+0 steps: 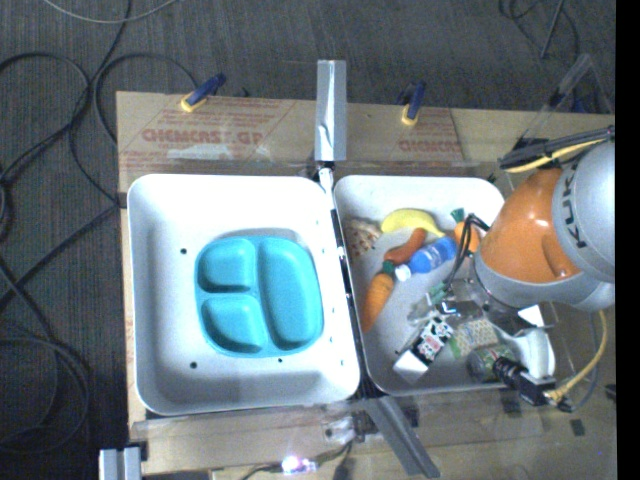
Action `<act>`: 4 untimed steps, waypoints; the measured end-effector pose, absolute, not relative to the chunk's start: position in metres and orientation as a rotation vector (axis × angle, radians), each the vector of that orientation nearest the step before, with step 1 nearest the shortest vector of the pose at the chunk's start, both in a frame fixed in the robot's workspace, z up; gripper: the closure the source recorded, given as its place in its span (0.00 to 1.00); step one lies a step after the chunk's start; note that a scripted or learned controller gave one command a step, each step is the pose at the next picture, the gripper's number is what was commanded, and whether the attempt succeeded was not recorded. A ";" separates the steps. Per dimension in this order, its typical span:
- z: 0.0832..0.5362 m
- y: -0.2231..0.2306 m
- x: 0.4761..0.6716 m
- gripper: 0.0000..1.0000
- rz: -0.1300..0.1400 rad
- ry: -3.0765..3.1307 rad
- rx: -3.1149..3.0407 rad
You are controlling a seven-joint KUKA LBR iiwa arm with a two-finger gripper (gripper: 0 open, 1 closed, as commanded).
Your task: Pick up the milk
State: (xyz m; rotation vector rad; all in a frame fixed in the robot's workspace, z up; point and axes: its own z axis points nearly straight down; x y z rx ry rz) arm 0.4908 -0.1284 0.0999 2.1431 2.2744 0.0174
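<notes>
We think the milk is the small white carton with black cow spots, though it is tiny and hard to be sure of. It lies tilted near the front of the right white bin, down in the bin with the other toys. It has not been lifted yet, so we judge the picking up is still to do.

The metal two-finger gripper sits just above the carton, low in the bin. We cannot tell how it is set or whether it has hold of anything.

Near the carton we see an orange toy carrot, a little blue bottle with a white cap, a yellow toy banana and a red toy piece.

The left white bin holds a blue plastic tray with three parts.

The big grey and orange arm has letters on its side that look like "KU". The brown board behind the bins has faint red writing we cannot read.
</notes>
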 end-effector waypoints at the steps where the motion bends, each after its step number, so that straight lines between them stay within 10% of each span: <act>1: 0.091 -0.105 0.489 1.00 0.015 1.852 2.515; 3: 0.183 -0.031 0.507 1.00 -0.006 1.810 2.569; 4: 0.183 -0.081 0.483 1.00 -0.006 2.017 2.409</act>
